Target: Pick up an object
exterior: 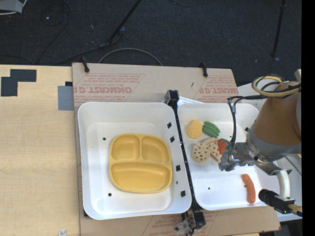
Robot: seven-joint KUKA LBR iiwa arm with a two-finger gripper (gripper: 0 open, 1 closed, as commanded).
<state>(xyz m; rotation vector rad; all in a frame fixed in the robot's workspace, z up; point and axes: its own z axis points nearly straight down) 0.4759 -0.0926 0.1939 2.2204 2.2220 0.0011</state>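
Gripper [227, 162], grip state impossible to tell, sits low in the right bin [216, 200] at 3 o'clock of the cookie [200, 153], apparently positioned to pick there.

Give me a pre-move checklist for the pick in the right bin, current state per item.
1. Gripper over the right bin: ok, it sits low by the cluster of toys.
2. Target nearby: ok, the cookie and a red piece lie just left of the gripper.
3. Object already between the fingers: cannot tell, that part is too small and dark.
4. Items crowded: not ok, cookie, red piece, corn and green pepper lie close together.
5. Isolated alternative: ok, the sausage lies alone near the front of the bin.
6. Yellow tray out of the way: ok, it is in the left bin.
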